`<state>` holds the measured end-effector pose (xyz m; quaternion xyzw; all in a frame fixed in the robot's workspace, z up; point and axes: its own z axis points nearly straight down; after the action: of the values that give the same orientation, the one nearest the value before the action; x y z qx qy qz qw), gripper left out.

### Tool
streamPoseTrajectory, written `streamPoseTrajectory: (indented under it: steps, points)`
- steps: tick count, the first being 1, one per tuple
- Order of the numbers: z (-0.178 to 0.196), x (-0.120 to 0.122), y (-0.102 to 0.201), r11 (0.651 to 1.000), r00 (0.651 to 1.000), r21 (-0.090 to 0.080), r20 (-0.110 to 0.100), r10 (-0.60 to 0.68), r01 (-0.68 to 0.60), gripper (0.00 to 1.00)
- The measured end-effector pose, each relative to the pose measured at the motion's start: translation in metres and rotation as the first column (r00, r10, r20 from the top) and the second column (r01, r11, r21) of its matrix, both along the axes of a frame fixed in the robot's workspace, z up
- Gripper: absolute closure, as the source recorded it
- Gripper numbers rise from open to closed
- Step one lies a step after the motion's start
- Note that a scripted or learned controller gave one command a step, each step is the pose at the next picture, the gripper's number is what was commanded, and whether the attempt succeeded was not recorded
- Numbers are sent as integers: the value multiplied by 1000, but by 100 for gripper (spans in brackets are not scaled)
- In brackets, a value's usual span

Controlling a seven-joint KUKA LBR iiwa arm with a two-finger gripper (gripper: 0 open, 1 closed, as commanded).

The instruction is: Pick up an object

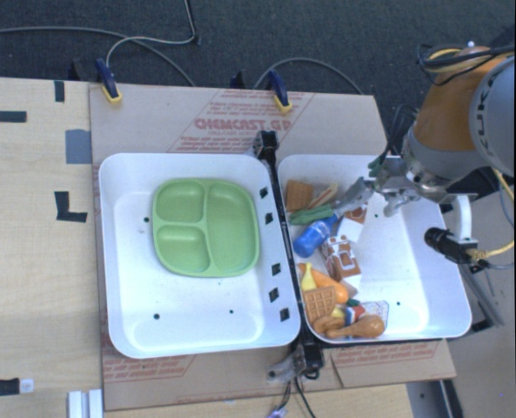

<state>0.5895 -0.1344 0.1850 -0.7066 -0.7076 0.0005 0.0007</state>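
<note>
My gripper hangs over the upper middle of the right bin, reaching in from the right. Just left of it lies a pile of toy food. The pile holds a brown cracker piece, a green strip, a blue bottle and a brown and white box. Farther toward the front lie an orange waffle and a tan bread roll. Nothing shows as lifted by the gripper.
A green divided plate lies in the left bin. A black divider runs between the two bins. The right half of the right bin is bare white floor. Cables cross the dark floor behind the bench.
</note>
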Motion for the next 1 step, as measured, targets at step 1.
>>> streamPoseTrajectory:
  steps: [1]
  points:
    - [-81, -20, 33, 1000, 1000, 0, 17, -1, 1, 0]
